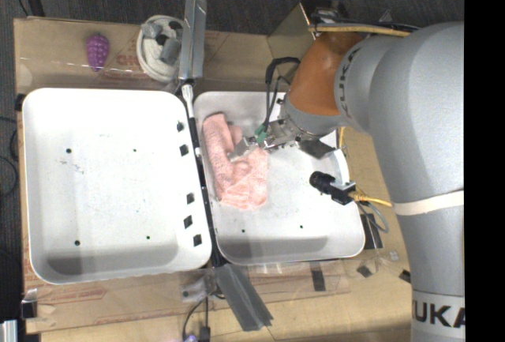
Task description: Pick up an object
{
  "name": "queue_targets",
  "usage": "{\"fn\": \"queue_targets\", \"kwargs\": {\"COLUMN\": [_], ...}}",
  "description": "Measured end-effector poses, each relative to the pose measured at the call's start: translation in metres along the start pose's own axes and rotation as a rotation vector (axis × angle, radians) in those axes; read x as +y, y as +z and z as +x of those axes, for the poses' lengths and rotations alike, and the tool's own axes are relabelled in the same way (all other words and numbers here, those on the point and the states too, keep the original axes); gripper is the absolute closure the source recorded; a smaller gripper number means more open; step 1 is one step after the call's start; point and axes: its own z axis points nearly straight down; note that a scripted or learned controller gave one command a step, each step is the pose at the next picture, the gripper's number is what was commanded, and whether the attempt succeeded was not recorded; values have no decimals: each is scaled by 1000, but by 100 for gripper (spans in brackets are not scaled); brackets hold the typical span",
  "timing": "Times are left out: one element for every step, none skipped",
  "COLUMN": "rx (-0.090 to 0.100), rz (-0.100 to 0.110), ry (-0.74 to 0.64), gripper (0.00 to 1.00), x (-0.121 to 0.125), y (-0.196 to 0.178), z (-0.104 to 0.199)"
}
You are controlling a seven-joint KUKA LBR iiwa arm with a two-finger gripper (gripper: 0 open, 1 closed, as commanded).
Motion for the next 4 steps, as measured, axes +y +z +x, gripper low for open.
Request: {"fn": "queue_targets", "kwargs": {"rx": [2, 5, 3, 2], "rz": [5, 8, 4, 4], "ry": [20, -128, -161, -161], "gripper": [0, 0, 0, 0], "x": [-37, -25, 17, 17], "y": [-146, -5, 0, 0], "z": [2, 12, 18, 18]}}
